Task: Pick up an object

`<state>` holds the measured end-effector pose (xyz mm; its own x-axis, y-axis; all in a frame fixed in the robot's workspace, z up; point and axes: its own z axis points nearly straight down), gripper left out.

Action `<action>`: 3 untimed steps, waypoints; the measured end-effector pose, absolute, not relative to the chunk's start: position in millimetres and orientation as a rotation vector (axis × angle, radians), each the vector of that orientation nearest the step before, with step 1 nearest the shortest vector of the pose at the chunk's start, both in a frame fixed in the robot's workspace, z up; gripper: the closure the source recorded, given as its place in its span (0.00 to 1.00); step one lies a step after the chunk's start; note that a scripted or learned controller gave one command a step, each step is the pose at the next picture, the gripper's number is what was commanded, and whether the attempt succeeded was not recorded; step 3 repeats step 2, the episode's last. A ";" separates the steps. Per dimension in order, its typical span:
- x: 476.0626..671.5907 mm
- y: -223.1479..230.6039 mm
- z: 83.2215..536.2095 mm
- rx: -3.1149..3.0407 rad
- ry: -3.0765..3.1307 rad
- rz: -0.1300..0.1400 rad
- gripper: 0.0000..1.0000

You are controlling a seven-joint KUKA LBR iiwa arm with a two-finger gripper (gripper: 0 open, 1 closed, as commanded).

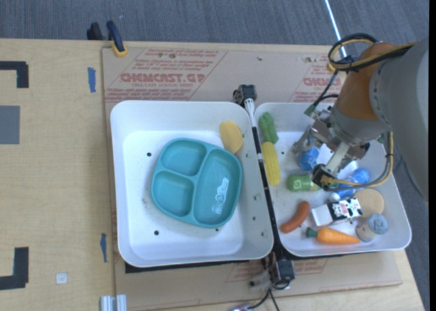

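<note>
Over the middle of the right bin [283,197], the gripper [327,153] is hanging above a blue toy [308,160]; whether it is gripping anything cannot be told. A corn cob [270,162] is lying along that bin's left wall, a carrot [336,237] at its near edge.

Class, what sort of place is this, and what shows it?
Probably a robotics lab: a robot arm over a bin of toy food, beside a second bin holding a teal tray.

arm [392,92] from rt, gripper [321,156] angled down
</note>
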<state>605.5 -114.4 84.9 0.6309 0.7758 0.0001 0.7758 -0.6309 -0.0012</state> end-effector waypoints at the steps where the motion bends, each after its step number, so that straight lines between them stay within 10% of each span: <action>1: 606.2 -114.8 95.8 -2.838 -1.347 -0.001 1.00; 2: 573.1 -71.0 208.6 -2.711 -1.586 -0.001 1.00; 3: 573.1 -71.0 208.6 -2.711 -1.586 -0.001 1.00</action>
